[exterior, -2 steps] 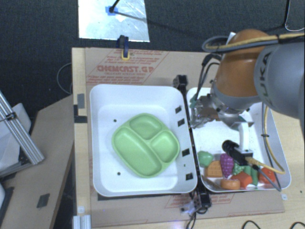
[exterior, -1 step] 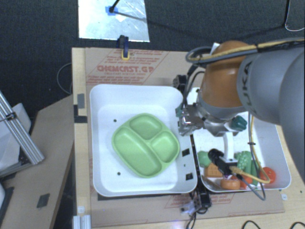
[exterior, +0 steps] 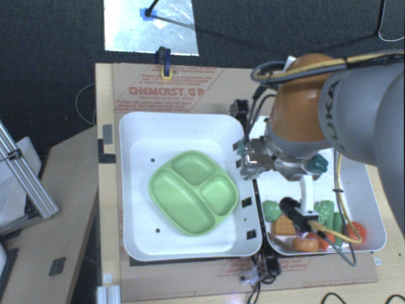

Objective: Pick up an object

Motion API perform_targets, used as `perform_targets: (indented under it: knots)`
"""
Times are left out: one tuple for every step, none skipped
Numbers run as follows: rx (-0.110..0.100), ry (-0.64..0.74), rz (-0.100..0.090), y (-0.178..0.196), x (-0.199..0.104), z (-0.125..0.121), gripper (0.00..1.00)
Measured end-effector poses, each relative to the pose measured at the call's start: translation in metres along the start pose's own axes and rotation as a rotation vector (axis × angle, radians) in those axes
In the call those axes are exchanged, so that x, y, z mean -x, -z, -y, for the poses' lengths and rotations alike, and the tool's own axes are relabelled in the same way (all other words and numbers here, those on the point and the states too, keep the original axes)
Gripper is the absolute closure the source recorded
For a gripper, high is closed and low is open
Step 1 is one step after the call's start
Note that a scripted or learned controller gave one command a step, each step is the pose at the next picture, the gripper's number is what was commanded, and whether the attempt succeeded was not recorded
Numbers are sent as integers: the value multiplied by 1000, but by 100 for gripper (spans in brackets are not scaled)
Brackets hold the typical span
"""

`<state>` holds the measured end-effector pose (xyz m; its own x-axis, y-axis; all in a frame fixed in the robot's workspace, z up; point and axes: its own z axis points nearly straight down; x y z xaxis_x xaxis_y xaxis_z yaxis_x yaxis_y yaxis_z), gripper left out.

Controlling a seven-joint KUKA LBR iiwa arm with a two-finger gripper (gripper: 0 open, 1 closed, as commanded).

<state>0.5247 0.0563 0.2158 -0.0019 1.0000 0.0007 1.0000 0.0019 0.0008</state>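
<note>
The gripper is hovering over the right bin, and I am failing to tell whether it is apart or together. Light, stiff, slippery toy foods are lying heaped in that bin's near corner, too overlapped for counting; pinching one across its narrow middle is looking safest. One green plate is sitting in the left bin

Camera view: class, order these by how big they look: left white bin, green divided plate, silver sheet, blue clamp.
1. left white bin
2. silver sheet and green divided plate: they look about alike, so they are left unranked
3. blue clamp
</note>
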Motion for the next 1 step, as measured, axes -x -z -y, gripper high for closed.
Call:
perform_targets:
  knots:
    - [0,-1,0,-1,-1,3,100]
